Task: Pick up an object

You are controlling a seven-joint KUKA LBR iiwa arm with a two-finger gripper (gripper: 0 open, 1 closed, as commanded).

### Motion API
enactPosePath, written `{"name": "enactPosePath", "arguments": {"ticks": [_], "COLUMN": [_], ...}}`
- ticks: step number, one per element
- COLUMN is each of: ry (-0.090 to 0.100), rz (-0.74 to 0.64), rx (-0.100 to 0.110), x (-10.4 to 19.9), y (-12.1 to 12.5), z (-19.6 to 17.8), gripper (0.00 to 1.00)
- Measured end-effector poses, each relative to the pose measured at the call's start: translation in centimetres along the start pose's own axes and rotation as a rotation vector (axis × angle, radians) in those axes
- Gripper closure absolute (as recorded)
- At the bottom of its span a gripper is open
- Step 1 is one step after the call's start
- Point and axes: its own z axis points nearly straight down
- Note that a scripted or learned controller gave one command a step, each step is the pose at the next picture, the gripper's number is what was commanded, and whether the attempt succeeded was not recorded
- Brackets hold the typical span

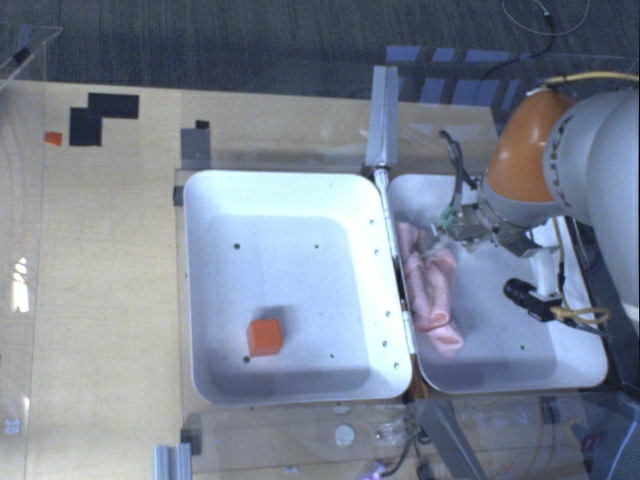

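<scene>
My hand [447, 230] is down in the right bin [520, 368], at the top of the pink cloth [432, 288]; I cannot tell how it is set. The cloth looks soft, light and floppy: I'd pinch a raised fold. The orange block [265, 337] sits in the left bin [290, 203].

2 white bins sit side by side on the bench [100, 298], the left bin [215, 218] and right bin [575, 368] touching along 1 edge. Near the bench's far left corner lie black tape patches [100, 116] and a small orange mark [53, 139]. A grey post [383, 118] stands at the far edge between the bins. Dark carpet [250, 13] lies beyond.
</scene>
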Motion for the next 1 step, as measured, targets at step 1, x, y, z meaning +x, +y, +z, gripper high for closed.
{"name": "enactPosePath", "arguments": {"ticks": [1], "ry": [-0.001], "rz": [0.003], "rx": [-0.003], "x": [0.9], "y": [-5.38], "z": [-0.14], "gripper": [0.0]}}
